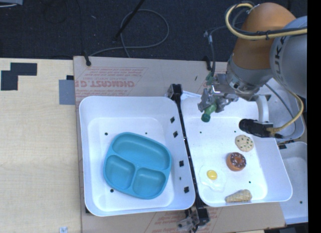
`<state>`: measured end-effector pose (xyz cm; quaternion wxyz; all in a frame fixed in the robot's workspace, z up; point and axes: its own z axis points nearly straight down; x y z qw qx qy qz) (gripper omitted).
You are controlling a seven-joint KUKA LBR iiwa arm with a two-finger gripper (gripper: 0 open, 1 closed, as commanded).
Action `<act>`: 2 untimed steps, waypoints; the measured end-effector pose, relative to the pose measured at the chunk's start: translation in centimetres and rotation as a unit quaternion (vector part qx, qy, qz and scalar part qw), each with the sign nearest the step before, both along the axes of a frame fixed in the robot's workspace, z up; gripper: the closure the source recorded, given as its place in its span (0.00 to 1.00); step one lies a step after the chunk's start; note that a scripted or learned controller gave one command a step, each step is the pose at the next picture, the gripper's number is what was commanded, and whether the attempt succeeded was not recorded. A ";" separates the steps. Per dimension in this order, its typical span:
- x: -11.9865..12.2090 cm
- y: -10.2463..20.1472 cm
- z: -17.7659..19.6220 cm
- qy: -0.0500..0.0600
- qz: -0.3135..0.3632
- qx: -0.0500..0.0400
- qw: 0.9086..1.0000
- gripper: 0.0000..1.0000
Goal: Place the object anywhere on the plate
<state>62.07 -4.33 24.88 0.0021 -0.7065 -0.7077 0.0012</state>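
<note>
the tool [209,107] hovers above the right bin's [281,187] far corner, clenched on a small green object [206,116]. carry it leftward over the divider, then lower gently onto the blue plate [136,171] before releasing.

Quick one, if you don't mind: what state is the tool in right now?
Tool: above the right bin's far-left corner, a small green object at its tip; open or closed cannot be told.
</note>
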 end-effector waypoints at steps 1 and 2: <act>0.0 4.8 -1.7 0.000 0.000 0.000 1.000 1.00; 0.3 9.3 -2.5 0.000 0.000 0.000 1.000 1.00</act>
